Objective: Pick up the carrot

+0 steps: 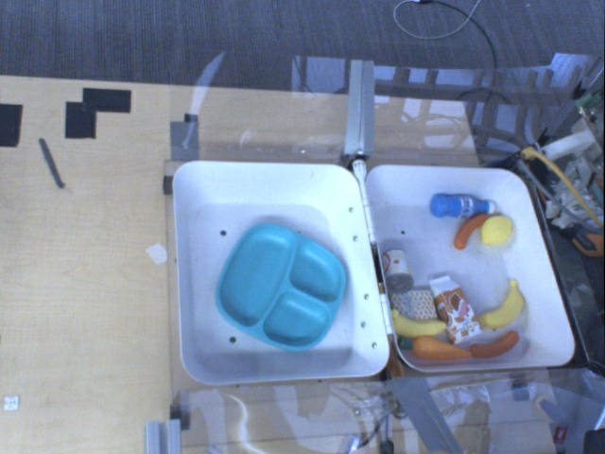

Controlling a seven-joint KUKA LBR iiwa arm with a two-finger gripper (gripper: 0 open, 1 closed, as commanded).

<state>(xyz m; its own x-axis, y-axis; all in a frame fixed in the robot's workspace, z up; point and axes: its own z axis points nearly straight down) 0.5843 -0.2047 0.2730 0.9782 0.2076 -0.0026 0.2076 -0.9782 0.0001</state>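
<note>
Listing by size: left bin (194, 253), bearing a blue divided plate (282, 285); right bin (544, 253), on the arm's reach-in side, heaped with loose toy food. The carrot (441, 349) lies flat along that bin's near wall, touching a banana (419, 326), probably where it tumbled. Claw state: cannot tell.

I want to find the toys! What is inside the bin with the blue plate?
The left bin holds the blue divided plate. Whatever lies beneath the plate is hidden.
</note>
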